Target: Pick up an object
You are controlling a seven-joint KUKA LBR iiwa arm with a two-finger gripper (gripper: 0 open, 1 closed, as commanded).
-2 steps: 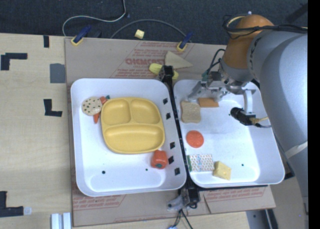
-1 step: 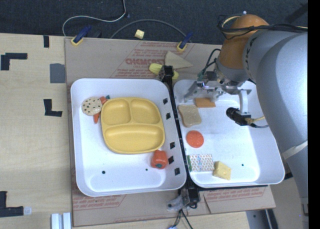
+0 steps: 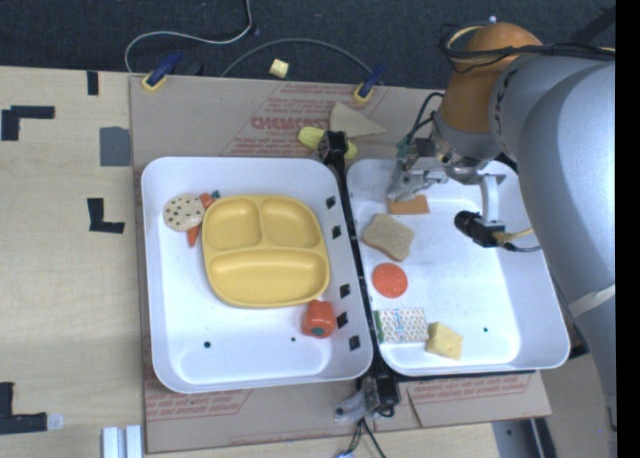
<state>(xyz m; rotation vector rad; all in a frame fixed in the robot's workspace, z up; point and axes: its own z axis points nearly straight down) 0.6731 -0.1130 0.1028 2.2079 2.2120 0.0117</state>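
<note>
A cardboard sheet point(image 3: 300, 116) on a wooden bench holds two white bins. In the right bin point(image 3: 520, 326), the gripper point(image 3: 408, 186) sits low over an orange block point(image 3: 409, 207) at the far end. I cannot tell its grip. It should go straight down and squeeze gently.

The gripper point(image 3: 408, 186) hangs over the far end of the right bin point(image 3: 520, 316), covering the upper edge of an orange-brown block point(image 3: 410, 207), and its fingers are too small and blurred to read. The arm point(image 3: 560, 146), right of that bin, runs off the frame.
</note>
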